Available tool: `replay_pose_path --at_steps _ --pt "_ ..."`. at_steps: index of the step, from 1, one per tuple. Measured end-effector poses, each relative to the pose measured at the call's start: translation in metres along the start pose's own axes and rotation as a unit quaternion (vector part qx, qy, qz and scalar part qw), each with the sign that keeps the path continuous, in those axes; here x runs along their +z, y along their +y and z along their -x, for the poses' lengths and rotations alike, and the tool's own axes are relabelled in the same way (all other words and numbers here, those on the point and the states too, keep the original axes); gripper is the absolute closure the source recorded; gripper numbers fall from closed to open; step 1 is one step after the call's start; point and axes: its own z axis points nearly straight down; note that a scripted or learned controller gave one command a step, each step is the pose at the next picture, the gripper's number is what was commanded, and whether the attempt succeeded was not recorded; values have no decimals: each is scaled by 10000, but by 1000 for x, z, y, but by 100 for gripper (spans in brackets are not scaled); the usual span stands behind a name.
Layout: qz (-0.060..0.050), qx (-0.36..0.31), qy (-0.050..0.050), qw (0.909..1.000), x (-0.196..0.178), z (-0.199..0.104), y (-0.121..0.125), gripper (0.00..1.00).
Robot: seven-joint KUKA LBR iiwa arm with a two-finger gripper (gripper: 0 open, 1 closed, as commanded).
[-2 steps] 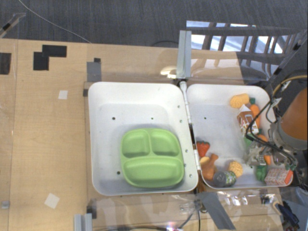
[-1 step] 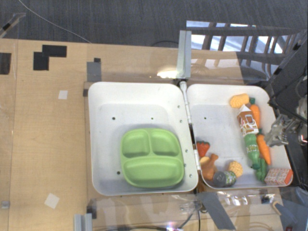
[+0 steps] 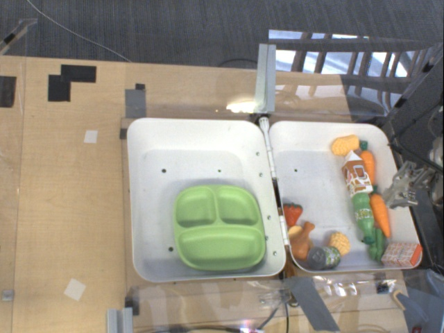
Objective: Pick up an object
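Observation:
The right white bin [image 3: 312,179] holds several toy foods. A juice bottle [image 3: 358,179] with a red and white label lies lengthwise near the right wall, with a yellow piece [image 3: 345,145] at its top end. One carrot [image 3: 368,162] lies beside the bottle and another carrot [image 3: 380,215] lies lower down. My gripper [image 3: 404,188] hangs over the bin's right rim, just right of the lower carrot, with nothing seen in it.
A green divided plate [image 3: 219,226] sits in the left bin [image 3: 159,158]. Along the right bin's front lie a red strawberry [image 3: 293,213], a brown drumstick [image 3: 302,235], a grey lump [image 3: 323,257], a yellow corn piece [image 3: 339,241] and a small carton [image 3: 401,254].

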Motion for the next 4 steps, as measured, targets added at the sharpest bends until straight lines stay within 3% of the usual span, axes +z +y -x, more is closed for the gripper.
replay_pose_path --at_steps 1,4 --pt "9 770 52 9970 -64 59 52 100" --pt "27 731 -100 9973 -102 66 55 100"
